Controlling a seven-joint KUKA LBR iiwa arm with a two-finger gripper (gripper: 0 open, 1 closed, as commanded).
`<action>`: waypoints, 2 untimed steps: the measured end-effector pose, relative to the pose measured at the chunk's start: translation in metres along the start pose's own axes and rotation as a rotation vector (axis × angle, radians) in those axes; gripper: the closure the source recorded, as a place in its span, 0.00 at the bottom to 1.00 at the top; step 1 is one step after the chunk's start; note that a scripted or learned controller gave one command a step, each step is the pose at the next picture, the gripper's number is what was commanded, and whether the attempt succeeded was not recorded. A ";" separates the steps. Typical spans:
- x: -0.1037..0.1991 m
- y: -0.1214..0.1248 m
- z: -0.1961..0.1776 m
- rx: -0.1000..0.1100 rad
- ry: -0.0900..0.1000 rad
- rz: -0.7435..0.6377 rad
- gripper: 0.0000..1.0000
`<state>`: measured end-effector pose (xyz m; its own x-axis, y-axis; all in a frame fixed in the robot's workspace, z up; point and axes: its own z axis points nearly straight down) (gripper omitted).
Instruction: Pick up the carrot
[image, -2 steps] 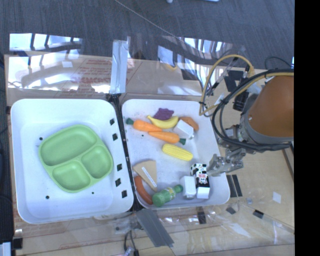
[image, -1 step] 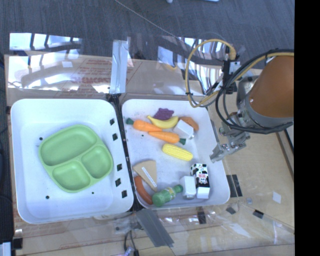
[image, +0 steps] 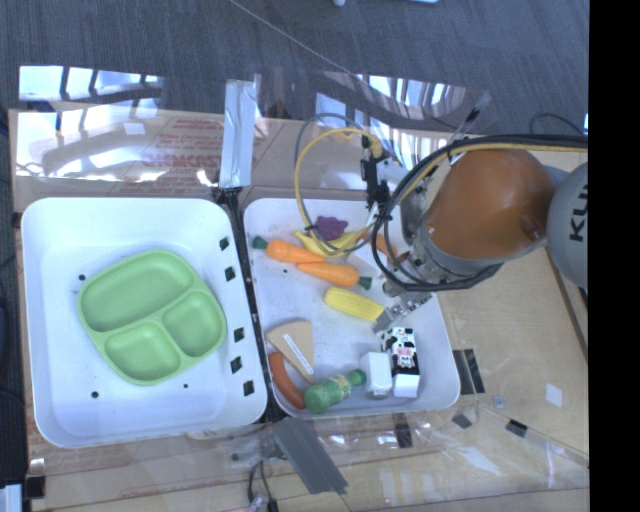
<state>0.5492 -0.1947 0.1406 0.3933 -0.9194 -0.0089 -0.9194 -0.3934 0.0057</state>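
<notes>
carrot (image: 294, 252) touching second carrot (image: 329, 272) | gripper (image: 390, 315) beside corn (image: 352, 303), fingers' state unclear | risk: grabs wrong one

Gripper (image: 388, 318): finger state indiscernible beneath the orange wrist band (image: 492, 205). Banana (image: 335, 240): partly covered by cables, centre frame. Arm: cut off at right edge.

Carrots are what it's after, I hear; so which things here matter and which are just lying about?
Part of the job:
two carrots
gripper
right bin

Just lying about:
corn cob
green bottle
cheese wedge
sausage
milk carton
green divided plate
left bin
</notes>
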 end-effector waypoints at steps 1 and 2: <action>-0.005 -0.013 0.046 -0.001 0.002 -0.430 1.00; -0.005 -0.012 0.045 -0.001 0.003 -0.429 0.00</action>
<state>0.5584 -0.1853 0.0955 0.7399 -0.6727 -0.0075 -0.6727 -0.7399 0.0028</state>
